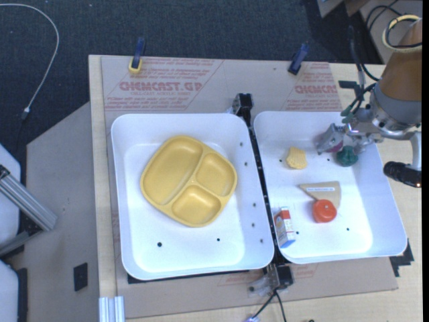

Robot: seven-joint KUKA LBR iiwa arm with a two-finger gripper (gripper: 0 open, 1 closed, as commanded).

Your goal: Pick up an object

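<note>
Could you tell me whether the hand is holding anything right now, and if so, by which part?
It cannot be told: the hand is over the right bin, beside a green thing.

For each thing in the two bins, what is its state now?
Yellow divided plate: flat, upright, in left bin.
Yellow lump: loose in right bin.
Orange round thing: beside tan wedge.
Small carton: lying at right bin's left wall.
Green thing: under gripper.

Arm reaching in from the right, wrist bent low

The grey arm (402, 79) with its orange band enters at the upper right and bends down toward the left. Its gripper (340, 141) hangs at the end of the wrist, metal parts angled left and downward; the tip detail is too small to read.
</note>
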